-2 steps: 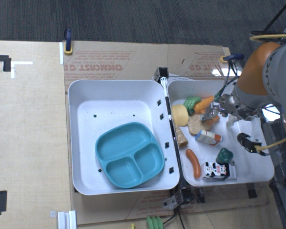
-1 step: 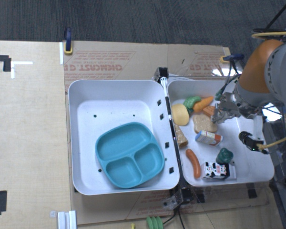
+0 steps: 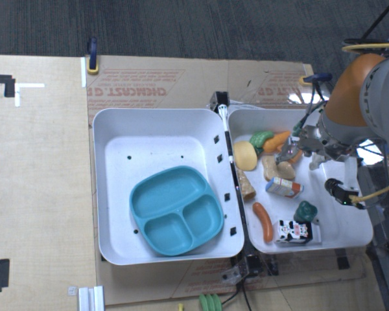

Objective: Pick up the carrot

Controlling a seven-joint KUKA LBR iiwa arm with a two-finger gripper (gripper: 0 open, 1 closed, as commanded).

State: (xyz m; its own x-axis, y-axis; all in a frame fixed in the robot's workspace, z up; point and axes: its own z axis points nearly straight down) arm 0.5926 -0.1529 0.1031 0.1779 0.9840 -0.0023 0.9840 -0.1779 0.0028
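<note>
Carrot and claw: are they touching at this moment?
Cannot tell. In the camera view the claw sits right at the carrot's right end, overlapping it, but the slanted look-down shows neither a clear contact nor a gap.

Overhead view of two white bins on the counter point(image 3: 39, 193). Left bin point(image 3: 107, 173) holds a blue divided plate point(image 3: 176, 210). In the right bin point(image 3: 350, 229), the claw point(image 3: 292, 151) hovers beside the carrot point(image 3: 276, 141), among a lemon point(image 3: 245, 155) and a sausage point(image 3: 262, 221).

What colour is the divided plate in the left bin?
Light blue; the three-compartment plastic plate shows clearly in the camera view.
</note>
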